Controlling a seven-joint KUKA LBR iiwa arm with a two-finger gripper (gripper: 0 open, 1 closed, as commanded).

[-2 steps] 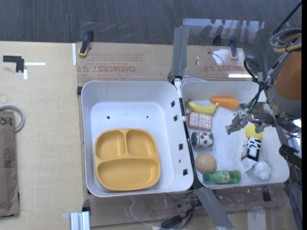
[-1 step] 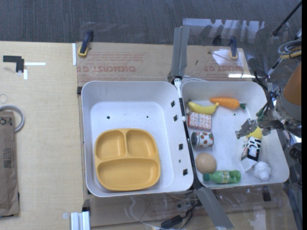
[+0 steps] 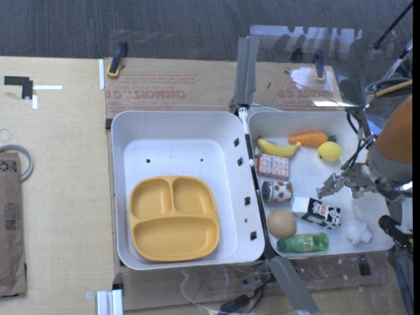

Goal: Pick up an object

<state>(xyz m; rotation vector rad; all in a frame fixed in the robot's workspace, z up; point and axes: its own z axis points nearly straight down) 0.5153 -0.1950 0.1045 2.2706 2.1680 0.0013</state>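
A: Layout? Biggest first.

B: Bench (image 3: 52,176), light wood, fills the left of frame; dark carpet along the top. Cardboard sheet (image 3: 197,84) under the two bins. Left bin (image 3: 125,143) sits at center and holds a yellow divided plate (image 3: 174,216) in its lower half. Right bin (image 3: 298,120) is right of center and crowded.

A: Arm?

B: Arm (image 3: 397,136), orange band, comes in at the right edge. Gripper (image 3: 331,186) hangs over the right bin's middle-right. Can't tell its state, too small and blurred. Nothing visibly held.

A: Pick candidates?

B: Top row: banana (image 3: 279,147), carrot (image 3: 308,138), lemon (image 3: 329,151). Below the banana: red-and-white box (image 3: 273,167), then a printed can (image 3: 277,190). Just below the gripper: black-and-white carton (image 3: 323,212). Bottom: brown ball (image 3: 282,223), touching a green bottle (image 3: 303,243). White crumpled thing (image 3: 357,231) at lower right.

A: Obstructions?

B: Cables (image 3: 357,153) run past the gripper's right side. Carton nearest it.

A: Off-bin clutter?

B: Brown paper bag (image 3: 12,222) at left edge, blue clamps (image 3: 118,59) at top.
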